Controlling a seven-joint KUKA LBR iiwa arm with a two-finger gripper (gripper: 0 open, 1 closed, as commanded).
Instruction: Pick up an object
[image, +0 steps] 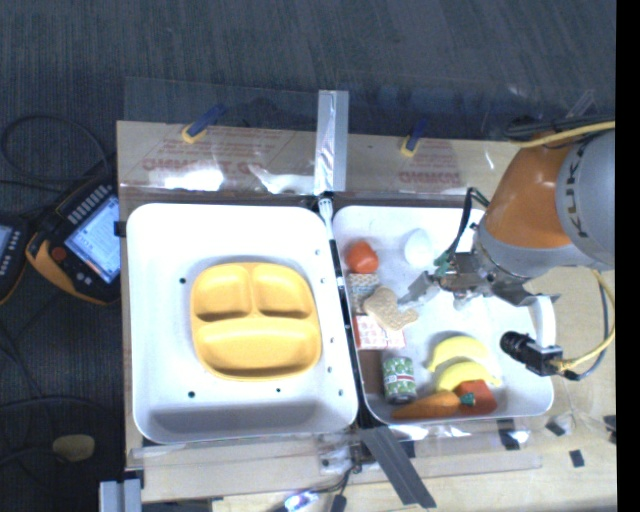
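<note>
Cracker (390, 307), tan, right bin (540, 400) centre-left, beside tomato (362, 257): gripper (420, 289) just above/right, probably the target; jaw state can't tell; approach vert., avoid packet (371, 330).

The light is bright and even, coming from above. The white bins (150, 300) look almost overexposed, with glare on the clear plastic sheet (250, 160) behind them. Shadows are soft. The whole picture is slightly blurred and grainy.
</note>
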